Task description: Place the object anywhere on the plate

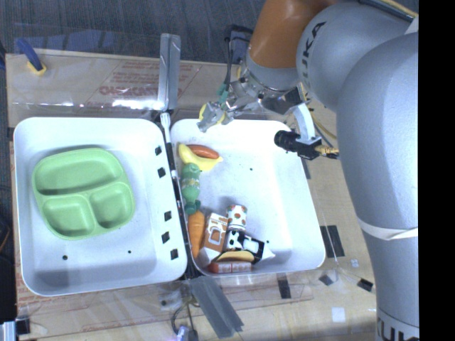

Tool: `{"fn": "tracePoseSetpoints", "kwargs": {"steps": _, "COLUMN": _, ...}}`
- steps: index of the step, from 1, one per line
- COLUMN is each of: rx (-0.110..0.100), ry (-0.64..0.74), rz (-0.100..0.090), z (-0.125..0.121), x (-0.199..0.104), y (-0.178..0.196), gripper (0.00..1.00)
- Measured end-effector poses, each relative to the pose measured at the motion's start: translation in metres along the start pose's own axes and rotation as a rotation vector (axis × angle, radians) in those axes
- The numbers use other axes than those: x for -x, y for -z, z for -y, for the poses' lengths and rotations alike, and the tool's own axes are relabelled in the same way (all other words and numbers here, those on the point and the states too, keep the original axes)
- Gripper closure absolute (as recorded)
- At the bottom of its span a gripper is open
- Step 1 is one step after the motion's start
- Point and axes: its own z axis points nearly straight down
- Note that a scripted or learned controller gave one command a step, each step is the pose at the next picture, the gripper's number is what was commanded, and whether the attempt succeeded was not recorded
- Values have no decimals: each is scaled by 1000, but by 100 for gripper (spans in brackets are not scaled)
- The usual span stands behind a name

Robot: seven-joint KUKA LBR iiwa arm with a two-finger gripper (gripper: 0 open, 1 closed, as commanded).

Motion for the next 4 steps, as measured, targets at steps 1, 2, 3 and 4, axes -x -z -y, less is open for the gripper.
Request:
{"fn": "tracePoseSetpoints", "kwargs": {"steps": 1, "rx": -3, "ry": 306, "rz": -2, "z": 44, "x": -80, "y": -42, "gripper": 100}}
{"fn": "tracePoseSetpoints", "kwargs": {"steps": 2, "rx": -5, "ry": 190, "rz": -1, "z": 37, "x": -163, "y": -43, "gripper": 100}}
{"fn": "tracePoseSetpoints", "kwargs": {"steps": 3, "rx": -2, "ry": 177, "rz": 0, "z": 8, "x": -228, "y": -10, "gripper": 100}}
{"fn": "tracePoseSetpoints", "kwargs": {"steps": 4, "rx": 0, "ry": 252, "rz": 0, "z": 2, "x": -238, "y": 90, "gripper": 100}}
